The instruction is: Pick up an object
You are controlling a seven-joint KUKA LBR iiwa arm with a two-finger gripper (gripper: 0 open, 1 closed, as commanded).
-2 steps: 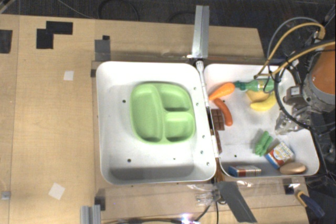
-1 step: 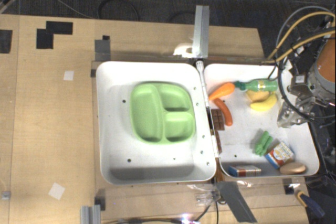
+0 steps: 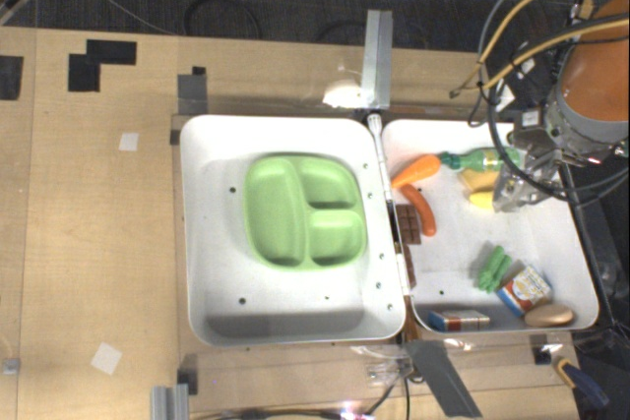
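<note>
A: Over the right bin (image 3: pixel 581 256), your gripper (image 3: pixel 514 192) hangs near the far edge, arm reaching across from the right. I can't tell how its fingers stand; hoses and glare hide them.

B: Anything in the grip?

A: Nothing you can confirm. A yellow object (image 3: pixel 480 201) lies just beside the gripper on its left, with a green bottle (image 3: pixel 479 159) a little farther back. Contact can't be made out.

B: What else do you have in that bin?

A: Your orange carrot (image 3: pixel 417 169) sits near the divider, tilted. A red sausage (image 3: pixel 420 207) lies just in front of it, and a brown chocolate bar (image 3: pixel 408 220) is next to the sausage against the divider. A green piece (image 3: pixel 491 268) lies toward the near side. A small printed carton (image 3: pixel 525 289) is right next to it, a tan rounded object (image 3: pixel 548 315) is in the near right corner, and a marker-like tube (image 3: pixel 461 320) runs along the near wall.

B: Left bin?

A: You have a green divided tray (image 3: pixel 301 210) in the middle of the left bin (image 3: pixel 212 241), well apart from the gripper. Both bins sit side by side on the wooden bench (image 3: pixel 89 241).
</note>
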